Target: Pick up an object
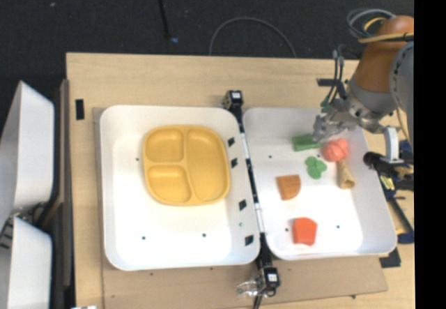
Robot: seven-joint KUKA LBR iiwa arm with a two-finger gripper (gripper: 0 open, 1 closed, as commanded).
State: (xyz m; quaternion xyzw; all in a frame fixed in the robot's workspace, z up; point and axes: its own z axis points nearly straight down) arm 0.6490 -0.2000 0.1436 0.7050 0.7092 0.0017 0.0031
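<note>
Nearest the lens, at the bottom of the view: a red-orange block (304, 230) in the right bin (369, 231), close to that bin's front wall. I take this block as landmark.

Just behind it, an orange wedge (288, 186). Further back and to its right, a small green lump (316, 167), a pink piece (336, 150), and a tan stick-like piece (345, 175) lying toward the bin's right wall. Furthest back from the block, a flat green piece (304, 141).

Gripper (326, 126) sits low over the back of the bin, at the flat green piece's right end and just behind the pink piece. Whether it is wide, narrow or pinching anything, I cannot tell; the wrist hides the tips. Nothing looks lifted. All pieces appear to rest on the bin floor.

Well left of the block, across the divider: a yellow sectioned plate (187, 164), alone in the left bin (118, 231).

Judgement: the loose scatter looks meant to give separate grasp targets. The likely target is the green piece or the pink one. They lie close together, so a descent could nudge one while aiming for the other.
</note>
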